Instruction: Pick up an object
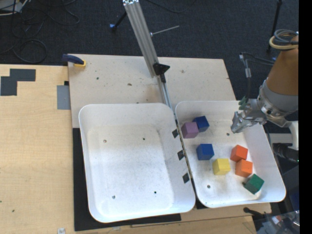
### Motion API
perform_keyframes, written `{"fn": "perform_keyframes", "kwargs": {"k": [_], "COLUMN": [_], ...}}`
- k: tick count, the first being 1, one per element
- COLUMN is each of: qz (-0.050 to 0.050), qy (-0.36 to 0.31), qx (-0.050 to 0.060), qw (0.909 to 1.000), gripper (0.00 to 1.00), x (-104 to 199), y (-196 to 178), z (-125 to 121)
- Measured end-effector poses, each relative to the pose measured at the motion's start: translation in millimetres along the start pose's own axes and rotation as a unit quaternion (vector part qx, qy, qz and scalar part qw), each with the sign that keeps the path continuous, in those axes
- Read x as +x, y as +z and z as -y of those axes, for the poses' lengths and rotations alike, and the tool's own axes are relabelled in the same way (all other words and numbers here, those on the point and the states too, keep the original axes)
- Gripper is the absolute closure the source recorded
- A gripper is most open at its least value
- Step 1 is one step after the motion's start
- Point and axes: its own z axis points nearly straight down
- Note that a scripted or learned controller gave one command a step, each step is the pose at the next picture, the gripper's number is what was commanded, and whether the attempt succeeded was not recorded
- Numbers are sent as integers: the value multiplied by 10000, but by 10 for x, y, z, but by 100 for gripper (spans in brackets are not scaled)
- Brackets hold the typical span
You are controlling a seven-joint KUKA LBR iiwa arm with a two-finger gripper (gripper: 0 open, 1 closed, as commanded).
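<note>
Hovering over smooth white right bin (pixel 273 179), metal claw (pixel 237 124); finger state unclear; matte cubes below.

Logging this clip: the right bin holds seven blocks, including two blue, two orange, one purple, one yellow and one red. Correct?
One slip: there is no red block. The camera view shows a green block at the right bin's near corner. The other colours and the count of seven stand.

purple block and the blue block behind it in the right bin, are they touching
Touching, as far as the camera view shows: the purple block and the blue block meet edge to edge, with no white of the right bin showing between them.
</note>
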Motion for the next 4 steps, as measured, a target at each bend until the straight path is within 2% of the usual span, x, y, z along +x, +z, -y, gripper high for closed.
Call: {"fn": "perform_keyframes", "kwargs": {"k": [1,2,4], "qz": [3,6,2], "qy": [0,-2,2], "qx": [-1,-4,2], "qw": [10000,10000,10000], "gripper": [100,100,100], "x": [400,923,1801], "y": [46,-42,135], "z": [-201,-377,-647]}}
